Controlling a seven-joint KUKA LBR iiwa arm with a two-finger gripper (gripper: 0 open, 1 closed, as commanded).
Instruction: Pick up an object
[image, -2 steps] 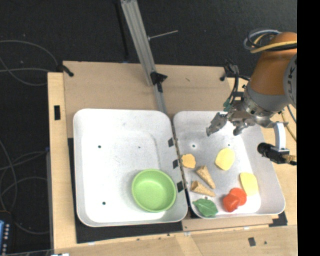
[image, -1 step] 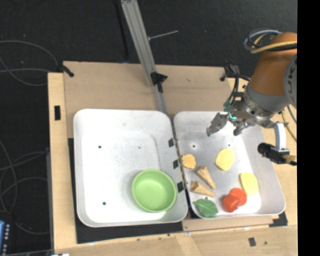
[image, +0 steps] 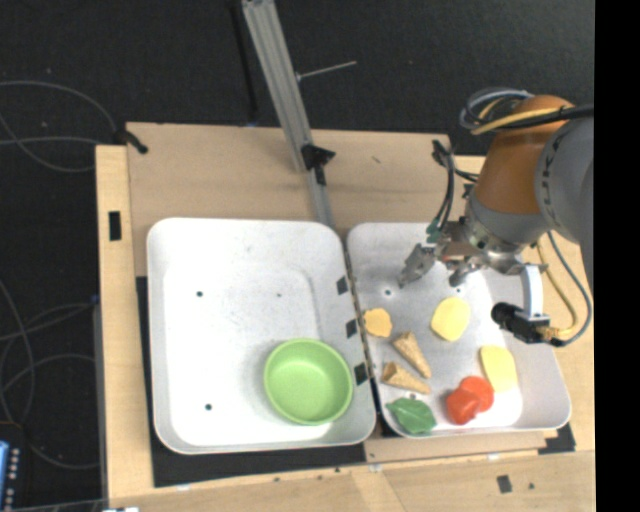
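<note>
Bench (image: 230, 175): a tan board carrying two shallow white bins set side by side, edges touching along the centre line.

Left bin (image: 220, 270): the larger tray, in which a single light green bowl (image: 308, 380) is held, upright, near the front right corner.

Right bin (image: 385, 260): the working tray, into which the arm is reached from the right. All small items are gathered in its front half.

Arm (image: 520, 175): grey body with an orange band above the wrist, poised over the back right of the right bin.

Gripper (image: 438, 268): two fingers are seen spread apart, pointed down over bare bin floor. Nothing is held between them. It is placed just behind the yellow oval piece.

Yellow oval piece (image: 451, 320): lying mid-bin, nearest to the fingertips, apart from them.

Pale yellow block (image: 498, 366): at the right side, just above the red piece.

Red toy (image: 468, 398): front right, touching the pale yellow block's lower end.

Green toy (image: 412, 414): at the front edge, left of the red one.

Orange-yellow round piece (image: 377, 322): against the left wall.

Two tan cones (image: 409, 350) (image: 404, 377): lying tilted between the round piece and the green toy, one just behind the other.
</note>
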